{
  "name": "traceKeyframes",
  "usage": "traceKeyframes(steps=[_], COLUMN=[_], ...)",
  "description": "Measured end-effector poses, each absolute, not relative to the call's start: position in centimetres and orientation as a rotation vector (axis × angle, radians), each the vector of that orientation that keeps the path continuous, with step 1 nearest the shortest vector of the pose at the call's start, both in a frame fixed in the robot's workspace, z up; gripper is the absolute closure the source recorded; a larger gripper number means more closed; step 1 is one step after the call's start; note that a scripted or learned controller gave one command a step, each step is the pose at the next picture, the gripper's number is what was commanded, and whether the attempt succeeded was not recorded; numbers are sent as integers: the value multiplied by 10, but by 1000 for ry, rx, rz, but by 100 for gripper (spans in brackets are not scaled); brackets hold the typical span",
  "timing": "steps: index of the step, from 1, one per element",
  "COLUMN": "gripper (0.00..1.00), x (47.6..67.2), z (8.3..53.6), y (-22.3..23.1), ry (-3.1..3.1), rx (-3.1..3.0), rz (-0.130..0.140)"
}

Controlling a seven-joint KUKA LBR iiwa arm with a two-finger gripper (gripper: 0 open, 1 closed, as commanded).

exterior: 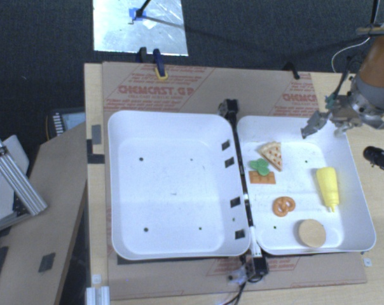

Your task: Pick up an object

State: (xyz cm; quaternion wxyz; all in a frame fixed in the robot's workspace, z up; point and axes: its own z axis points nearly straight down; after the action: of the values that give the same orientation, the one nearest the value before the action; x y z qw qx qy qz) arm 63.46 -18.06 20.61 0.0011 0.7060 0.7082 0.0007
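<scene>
The right bin [354, 189] holds several small toy foods. A tan waffle wedge [272, 154] lies near its back left, with a green and orange piece [261, 171] just in front of it. A brown pretzel [283, 205] and a round tan cookie [312, 232] sit toward the front. A yellow mustard bottle [328, 186] lies on its side at the right. My gripper [325, 124] hangs over the back right corner of this bin, its fingers spread apart and nothing between them. It is well above and behind the objects.
The left bin [173, 183] stands beside the right one, joined by a black hinge strip [240, 183]. Both rest on a cardboard sheet [179, 88]. A shiny foil square [140, 18] lies at the back, and a metal rail [14, 176] slants at the far left.
</scene>
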Motion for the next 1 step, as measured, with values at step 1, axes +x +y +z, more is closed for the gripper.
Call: traceKeyframes(steps=[1], gripper=[0], x=[649], z=[224], y=[-120], ry=[2231], rx=[2209], rz=[7])
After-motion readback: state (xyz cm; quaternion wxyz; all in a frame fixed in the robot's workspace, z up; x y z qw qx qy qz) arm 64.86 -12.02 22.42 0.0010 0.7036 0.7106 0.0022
